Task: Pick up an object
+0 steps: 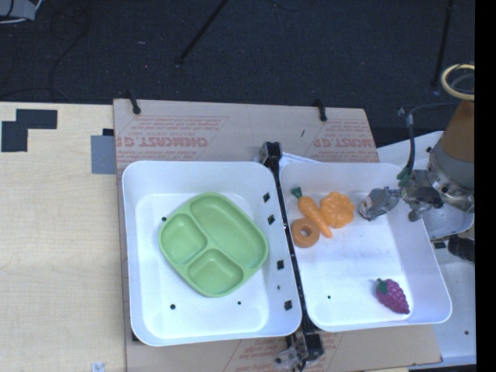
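1. Left shallow white plastic bin [147, 208]: smooth pale-green three-compartment plate [213, 243], lying flat.
2. Right shallow white plastic bin [422, 270]: glossy orange toy carrot [314, 214], lobed orange pumpkin-like toy [337, 208] touching it, ring-shaped tan doughnut toy [305, 233] just beside the carrot; bumpy purple grape bunch [393, 295] well apart, near corner.
3. Metallic two-finger gripper [377, 203] over right bin's far side, near pumpkin toy; finger state: cannot tell.

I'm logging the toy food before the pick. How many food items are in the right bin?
4: a carrot, an orange fruit touching it, a ring donut just below them, and purple grapes near the front right corner.
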{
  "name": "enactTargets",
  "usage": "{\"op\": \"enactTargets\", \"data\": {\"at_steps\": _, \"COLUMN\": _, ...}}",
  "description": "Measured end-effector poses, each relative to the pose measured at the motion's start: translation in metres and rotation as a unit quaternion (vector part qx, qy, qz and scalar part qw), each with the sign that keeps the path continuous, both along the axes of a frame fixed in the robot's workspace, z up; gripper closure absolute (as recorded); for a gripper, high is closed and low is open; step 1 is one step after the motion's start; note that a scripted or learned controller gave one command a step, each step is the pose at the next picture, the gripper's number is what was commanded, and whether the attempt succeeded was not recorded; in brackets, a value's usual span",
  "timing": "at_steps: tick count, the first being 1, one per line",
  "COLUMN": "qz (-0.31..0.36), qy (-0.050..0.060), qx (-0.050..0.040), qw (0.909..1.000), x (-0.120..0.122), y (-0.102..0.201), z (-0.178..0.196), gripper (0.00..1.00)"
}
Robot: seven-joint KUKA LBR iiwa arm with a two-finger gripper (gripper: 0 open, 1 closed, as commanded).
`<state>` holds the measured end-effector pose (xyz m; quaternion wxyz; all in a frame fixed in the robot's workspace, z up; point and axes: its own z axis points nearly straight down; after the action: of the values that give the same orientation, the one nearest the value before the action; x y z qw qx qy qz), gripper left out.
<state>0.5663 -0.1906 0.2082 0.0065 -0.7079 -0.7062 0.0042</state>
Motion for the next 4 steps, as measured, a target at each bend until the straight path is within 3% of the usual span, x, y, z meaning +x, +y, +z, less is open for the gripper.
{"op": "enactTargets", "data": {"at_steps": 1, "qz": 0.001, "qy": -0.007, "qx": -0.0016, "qw": 1.0, "x": 0.003, "y": 0.0, "z": 0.008, "gripper": 0.0}}
{"op": "enactTargets", "data": {"at_steps": 3, "qz": 0.001, "qy": -0.005, "qx": -0.0008, "qw": 1.0, "x": 0.017, "y": -0.007, "z": -0.098, "gripper": 0.0}}
{"op": "enactTargets", "data": {"at_steps": 4, "qz": 0.001, "qy": -0.005, "qx": -0.001, "qw": 1.0, "x": 0.017, "y": -0.006, "z": -0.122, "gripper": 0.0}}
